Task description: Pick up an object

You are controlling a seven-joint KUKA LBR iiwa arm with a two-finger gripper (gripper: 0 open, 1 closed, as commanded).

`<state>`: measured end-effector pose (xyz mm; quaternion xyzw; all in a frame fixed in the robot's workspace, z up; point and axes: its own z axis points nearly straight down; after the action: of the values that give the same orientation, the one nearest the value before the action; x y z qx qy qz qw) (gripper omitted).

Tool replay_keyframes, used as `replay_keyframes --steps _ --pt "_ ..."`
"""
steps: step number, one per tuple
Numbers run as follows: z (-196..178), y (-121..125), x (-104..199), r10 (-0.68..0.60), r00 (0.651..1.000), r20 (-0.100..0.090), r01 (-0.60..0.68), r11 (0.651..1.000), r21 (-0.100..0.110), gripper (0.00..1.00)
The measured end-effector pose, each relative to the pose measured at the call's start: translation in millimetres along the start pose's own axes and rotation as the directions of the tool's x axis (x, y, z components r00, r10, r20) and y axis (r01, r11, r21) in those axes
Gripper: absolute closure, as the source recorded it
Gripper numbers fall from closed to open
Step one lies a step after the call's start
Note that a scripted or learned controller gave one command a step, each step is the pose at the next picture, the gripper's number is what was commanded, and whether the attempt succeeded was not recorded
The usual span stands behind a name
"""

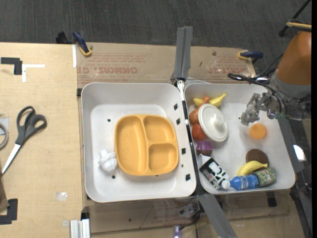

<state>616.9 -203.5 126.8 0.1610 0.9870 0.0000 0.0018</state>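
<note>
The orange ball [257, 131] lies loose on the floor of the right bin [233, 155], near that bin's right wall and about halfway along it. Just above it, toward the bin's far right corner, hangs the gripper [251, 112]; its fingers point down and to the left, nothing sits between them, and whether they are wide or narrow I cannot tell. Toward the near right corner of the same bin lie a brown round piece [257, 156], a banana [250, 167] touching it, and a blue-capped bottle [251, 180] along the near wall. A black-and-white box [214, 171] rests at the near left corner, with a small purple thing [204, 146] just beyond it. By the bin's left wall a white lid [213, 122] leans over a red pot [197, 123], and a second banana [210, 101] lies near the far wall. The left bin [94, 133] carries a yellow divided tray [146, 144] at its middle and a crumpled white wad [106, 159] touching the tray's left edge. Scissors [24, 130] lie on the bench [39, 182] well left of both bins.
</note>
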Motion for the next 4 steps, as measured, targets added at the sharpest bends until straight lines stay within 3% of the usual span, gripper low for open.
replay_keyframes --steps 1,2,3,4 --pt "0 0 0 0.000 1.000 0.001 0.000 1.000 0.000 0.00" --pt "33 -33 42 0.109 0.994 0.001 -0.109 0.994 0.000 0.00" --pt "22 -32 41 0.108 0.994 0.006 -0.108 0.994 -0.002 1.00" --pt "22 -32 41 0.108 0.994 0.006 -0.108 0.994 -0.002 0.00"
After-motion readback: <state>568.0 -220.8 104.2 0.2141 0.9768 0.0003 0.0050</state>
